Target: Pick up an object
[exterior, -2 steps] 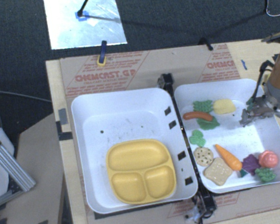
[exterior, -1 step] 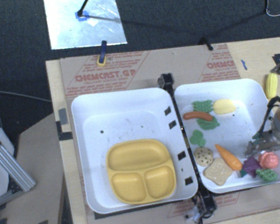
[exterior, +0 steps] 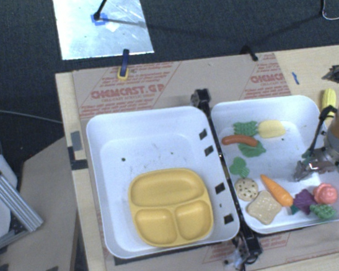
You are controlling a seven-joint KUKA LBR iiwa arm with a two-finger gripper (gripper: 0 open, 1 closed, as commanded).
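Hovering low over the right bin (exterior: 306, 106) near its right edge, the gripper (exterior: 304, 171) points toward the bin's middle; fingers too small and blurred to read, so whether they are apart or together cannot be told. Nothing visibly between them. Just beside it, toward the near edge: carrot (exterior: 277, 190), purple grapes (exterior: 303, 200), red tomato (exterior: 325, 193) with a green piece at the near-right corner. Bread slice (exterior: 264, 208) and cookie (exterior: 246, 188) sit along the near-left part. Sausage (exterior: 241, 140), lettuce and lemon (exterior: 271, 128) lie near the far edge. Left bin (exterior: 105, 147) carries a yellow divided tray (exterior: 170, 205).
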